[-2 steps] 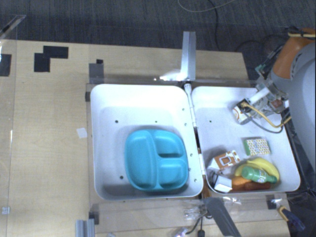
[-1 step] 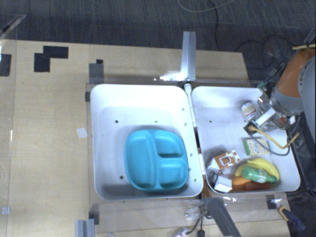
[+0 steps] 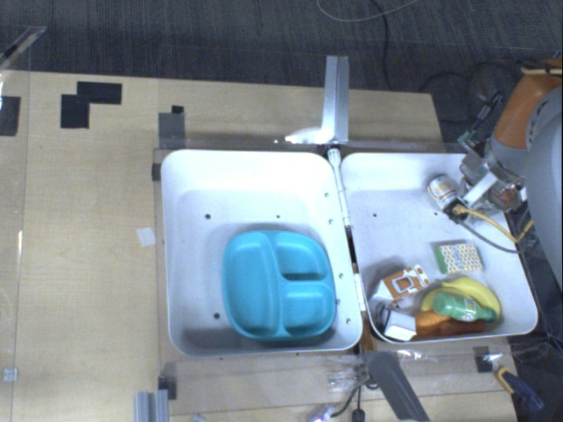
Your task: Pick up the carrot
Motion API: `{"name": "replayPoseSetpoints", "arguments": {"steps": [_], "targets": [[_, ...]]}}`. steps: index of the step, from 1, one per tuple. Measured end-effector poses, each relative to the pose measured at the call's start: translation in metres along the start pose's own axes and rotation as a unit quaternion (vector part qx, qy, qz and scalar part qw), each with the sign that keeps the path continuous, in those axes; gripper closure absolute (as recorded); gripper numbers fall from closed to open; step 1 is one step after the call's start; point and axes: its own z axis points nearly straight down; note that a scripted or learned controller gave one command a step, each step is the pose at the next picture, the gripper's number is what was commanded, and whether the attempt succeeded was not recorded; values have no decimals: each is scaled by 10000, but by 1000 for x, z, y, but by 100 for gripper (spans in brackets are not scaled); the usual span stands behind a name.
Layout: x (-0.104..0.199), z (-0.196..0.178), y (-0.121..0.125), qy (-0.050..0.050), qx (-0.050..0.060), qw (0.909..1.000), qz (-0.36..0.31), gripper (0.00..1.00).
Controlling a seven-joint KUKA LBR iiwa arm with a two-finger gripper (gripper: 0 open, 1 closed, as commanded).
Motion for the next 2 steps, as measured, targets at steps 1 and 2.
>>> {"name": "replayPoseSetpoints", "arguments": {"steps": [1, 2], "targets": [[-1, 0, -1, 19, -73, 9932, -1160, 100], [4, 2, -41, 235, -196, 9963, 797, 100]]}}
